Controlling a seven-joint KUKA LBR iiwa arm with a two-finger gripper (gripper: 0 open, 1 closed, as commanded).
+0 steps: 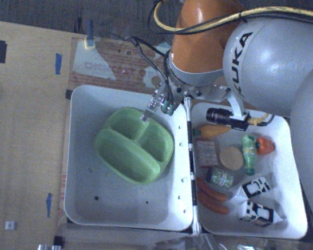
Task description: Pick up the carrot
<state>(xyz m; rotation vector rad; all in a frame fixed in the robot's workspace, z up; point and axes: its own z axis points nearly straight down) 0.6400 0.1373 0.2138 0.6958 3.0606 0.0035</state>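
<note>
The carrot [214, 132] is an orange tapered piece lying at the back left of the right bin [295, 187], with its green end toward the divider. My gripper [155, 106] hangs over the back edge of the left bin [77, 156], just above the far rim of the green divided plate [135, 145]. It is well to the left of the carrot, across the divider, and nothing shows in its grasp. The arm's orange band and grey body cover the area behind both bins.
The right bin also holds a green bottle [249, 153], a red-orange vegetable [265, 145], a round brown disc [231, 158], a brown packet [206, 153], a small green can [220, 178], red sausages [213, 197] and two black-and-white pieces [258, 213].
</note>
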